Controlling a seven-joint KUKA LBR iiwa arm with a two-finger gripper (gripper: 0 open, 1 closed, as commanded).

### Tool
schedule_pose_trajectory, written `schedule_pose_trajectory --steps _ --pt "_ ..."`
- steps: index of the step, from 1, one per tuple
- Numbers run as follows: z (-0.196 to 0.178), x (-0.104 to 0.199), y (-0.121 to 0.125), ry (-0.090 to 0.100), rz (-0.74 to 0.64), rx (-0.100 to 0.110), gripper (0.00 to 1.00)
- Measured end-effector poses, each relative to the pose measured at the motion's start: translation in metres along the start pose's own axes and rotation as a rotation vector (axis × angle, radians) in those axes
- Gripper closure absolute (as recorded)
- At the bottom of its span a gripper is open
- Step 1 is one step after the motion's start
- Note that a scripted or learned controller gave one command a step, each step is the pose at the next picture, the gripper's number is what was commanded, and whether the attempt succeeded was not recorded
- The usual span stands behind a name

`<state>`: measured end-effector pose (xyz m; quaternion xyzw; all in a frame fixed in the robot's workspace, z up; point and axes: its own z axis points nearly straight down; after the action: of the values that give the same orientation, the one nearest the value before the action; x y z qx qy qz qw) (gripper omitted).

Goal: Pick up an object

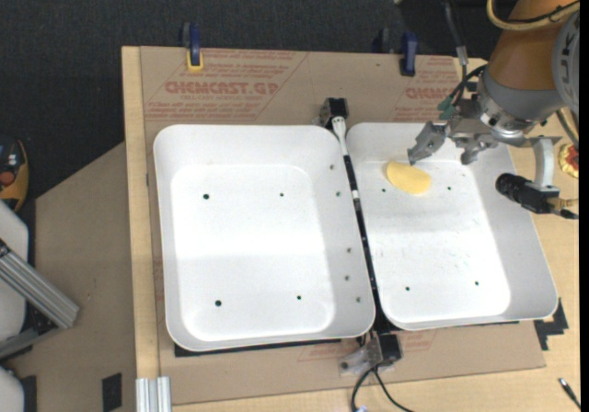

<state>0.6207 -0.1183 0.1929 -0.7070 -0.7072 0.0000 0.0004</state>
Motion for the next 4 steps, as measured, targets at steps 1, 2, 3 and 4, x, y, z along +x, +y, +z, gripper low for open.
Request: schedule_pose_trajectory --steps 1,2,3,4 --pt "-0.011 0.0 0.001 -0.001 -0.001 -0.003 1.0" --pt "-0.158 -0.027 0.039 -0.007 -0.001 -0.021 1.0" --pt "-0.08 0.054 0.046 0.003 -0.008 0.006 1.0" --pt "-0.113 0.048 0.037 -0.002 0.0 -0.006 1.0"
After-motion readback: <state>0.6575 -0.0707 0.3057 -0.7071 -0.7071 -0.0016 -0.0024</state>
